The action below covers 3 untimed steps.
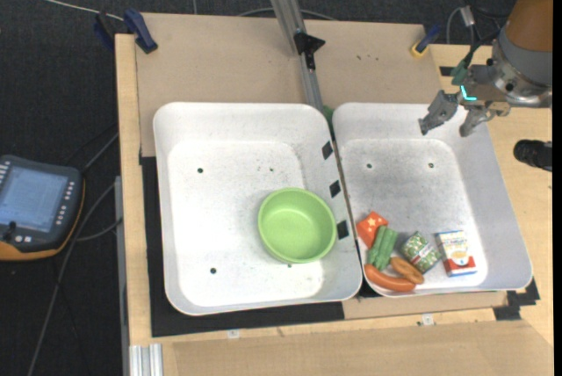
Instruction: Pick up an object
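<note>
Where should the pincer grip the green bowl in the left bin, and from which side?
Grip the green bowl by its rim, coming straight down, one finger inside and one outside. It sits upright, mouth up, and looks too wide to span whole. The rim's far-left arc seems best: the right edge lies close to the left bin's wall by the divider. The pincer hangs open above the right bin.

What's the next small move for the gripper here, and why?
Probably travel toward the near edge of the right bin and then descend. The gripper hangs open with nothing between its fingers over the bin's far edge, while the small items, such as the orange sausage-shaped toy, green pepper-like piece and small carton, cluster at the near edge. The green bowl sits in the left bin.
</note>
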Available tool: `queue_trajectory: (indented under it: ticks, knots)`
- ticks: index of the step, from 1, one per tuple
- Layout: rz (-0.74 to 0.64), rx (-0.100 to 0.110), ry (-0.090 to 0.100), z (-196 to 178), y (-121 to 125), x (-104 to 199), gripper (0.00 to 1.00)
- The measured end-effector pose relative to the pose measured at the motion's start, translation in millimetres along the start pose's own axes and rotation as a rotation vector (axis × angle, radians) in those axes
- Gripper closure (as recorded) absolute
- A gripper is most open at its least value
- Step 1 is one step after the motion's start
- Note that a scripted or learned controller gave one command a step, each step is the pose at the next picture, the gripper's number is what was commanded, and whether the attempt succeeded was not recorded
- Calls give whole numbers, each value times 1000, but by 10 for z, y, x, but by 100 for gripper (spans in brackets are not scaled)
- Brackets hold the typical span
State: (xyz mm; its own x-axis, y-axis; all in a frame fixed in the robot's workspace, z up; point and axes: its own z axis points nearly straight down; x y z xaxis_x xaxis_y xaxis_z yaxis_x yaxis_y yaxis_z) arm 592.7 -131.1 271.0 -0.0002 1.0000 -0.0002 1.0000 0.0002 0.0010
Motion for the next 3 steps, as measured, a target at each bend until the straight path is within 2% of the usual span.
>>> queue_trajectory:
  ticks: [1,3]
  knots:
    - [0,0,0,1,0,0,0]
    - [1,6,1,1184,29,-65,0]
